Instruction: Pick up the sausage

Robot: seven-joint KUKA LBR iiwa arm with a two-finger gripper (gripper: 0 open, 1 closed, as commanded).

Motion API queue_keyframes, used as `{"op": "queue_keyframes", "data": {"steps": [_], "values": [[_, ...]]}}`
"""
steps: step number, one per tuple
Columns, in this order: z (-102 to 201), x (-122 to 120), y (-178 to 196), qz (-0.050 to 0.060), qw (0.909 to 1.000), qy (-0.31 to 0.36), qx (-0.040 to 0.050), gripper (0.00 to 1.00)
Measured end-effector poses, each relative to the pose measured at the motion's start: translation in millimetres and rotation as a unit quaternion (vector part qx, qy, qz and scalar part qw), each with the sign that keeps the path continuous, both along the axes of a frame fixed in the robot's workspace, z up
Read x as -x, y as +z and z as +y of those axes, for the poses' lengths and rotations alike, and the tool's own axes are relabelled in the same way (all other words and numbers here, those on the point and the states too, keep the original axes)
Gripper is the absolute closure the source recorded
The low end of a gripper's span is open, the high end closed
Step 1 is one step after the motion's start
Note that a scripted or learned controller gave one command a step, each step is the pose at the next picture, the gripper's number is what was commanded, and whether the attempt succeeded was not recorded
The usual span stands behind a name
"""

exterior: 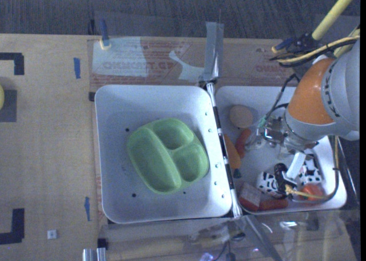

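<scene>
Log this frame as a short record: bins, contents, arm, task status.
left bin: green divided plate
right bin: tan round item, orange stick, black-and-white item, other small pieces
gripper: low over the right bin, beside a red oblong piece, possibly the sausage
grasp: cannot tell
status: no pick visible

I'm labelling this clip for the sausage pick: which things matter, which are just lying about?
For the job: gripper; red sausage beside it, probably; right bin.
Lying about: green divided plate; left bin; orange carrot; tan round piece; black-and-white toy.
</scene>
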State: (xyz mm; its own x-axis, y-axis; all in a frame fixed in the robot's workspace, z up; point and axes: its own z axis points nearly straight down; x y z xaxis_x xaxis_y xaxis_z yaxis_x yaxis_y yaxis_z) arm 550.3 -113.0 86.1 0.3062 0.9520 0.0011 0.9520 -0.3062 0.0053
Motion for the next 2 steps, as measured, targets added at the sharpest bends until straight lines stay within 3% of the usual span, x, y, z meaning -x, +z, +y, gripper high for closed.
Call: {"op": "queue_keyframes", "data": {"steps": [1, 2], "values": [[7, -77, -1, 0.002, 0.9959, -0.090, 0.0000, 0.00], [9, -79, 9, 0.002, 0.9961, -0.088, 0.0002, 1.00]]}}
